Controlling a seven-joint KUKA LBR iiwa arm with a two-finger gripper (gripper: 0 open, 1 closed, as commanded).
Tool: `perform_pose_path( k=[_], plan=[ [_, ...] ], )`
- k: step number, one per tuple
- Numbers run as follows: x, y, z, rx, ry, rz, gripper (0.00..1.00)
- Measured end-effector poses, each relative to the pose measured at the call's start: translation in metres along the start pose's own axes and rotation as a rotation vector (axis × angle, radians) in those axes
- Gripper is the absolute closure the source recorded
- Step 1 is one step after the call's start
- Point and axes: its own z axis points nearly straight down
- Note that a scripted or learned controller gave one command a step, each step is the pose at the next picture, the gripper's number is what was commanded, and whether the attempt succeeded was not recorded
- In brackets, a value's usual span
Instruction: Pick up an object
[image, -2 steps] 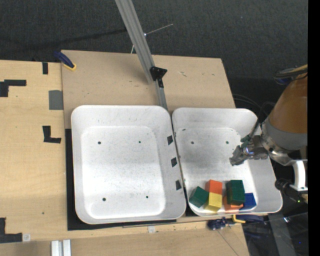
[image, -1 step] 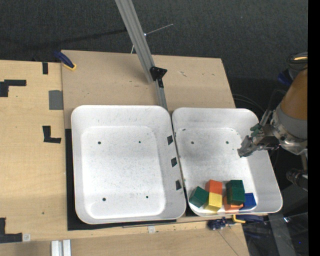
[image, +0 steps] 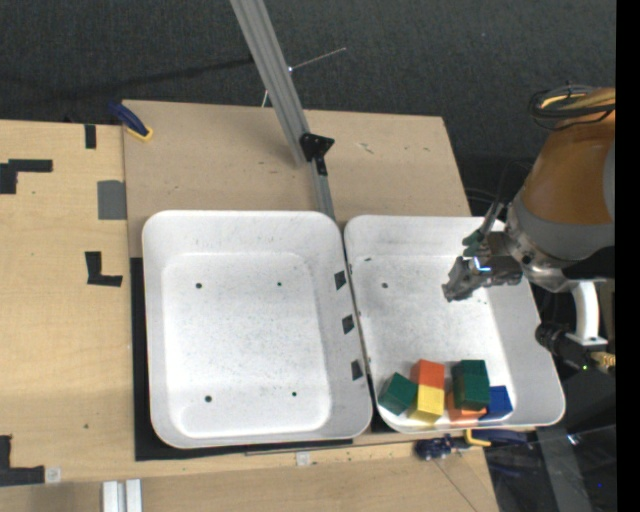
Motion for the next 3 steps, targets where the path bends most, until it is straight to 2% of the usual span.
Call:
perform_pose_path(
  k=[1,2,3],
  plan=[
    [0.042,0.009,0.007,0.002,-0.002,0.002,1.0],
    [0.094,0.027,0.005,0.0,-0.001,0.0,1.0],
    [0.153,0.037,0.021,0.003,-0.001,0.0,1.0]
  ],
)
